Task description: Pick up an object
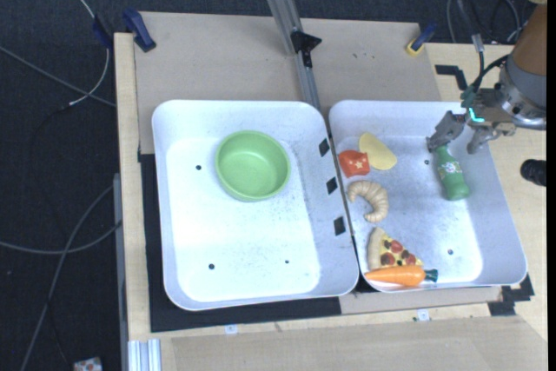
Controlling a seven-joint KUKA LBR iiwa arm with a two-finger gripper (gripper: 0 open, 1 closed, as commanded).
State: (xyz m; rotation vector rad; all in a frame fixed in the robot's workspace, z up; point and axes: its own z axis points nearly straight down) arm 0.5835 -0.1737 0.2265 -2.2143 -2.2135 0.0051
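Green bottle [451, 174] is the nearest candidate for the pick: it lies on its side on the floor of the right bin [499, 213], near the back right, with its cap end just under the gripper [460, 132]. The gripper hangs low over that end with its grey fingers spread wide, one to each side, and nothing is held between them.

The main risk, by this view, is a poor grasp. The fingers seem to straddle only the bottle's narrow top, not its body, so a closing pinch could squeeze the rounded end out and send the bottle rolling or sliding toward the bin wall. A descent slightly off line could also land a fingertip on the bottle and tip it away.

Farther left in the same bin lie a yellow piece [378, 150], a red piece [354, 162], a croissant [372, 198], a pizza slice [390, 251] and a carrot [400, 276], well apart from the gripper. The left bin [187, 274] holds a green bowl [252, 165].
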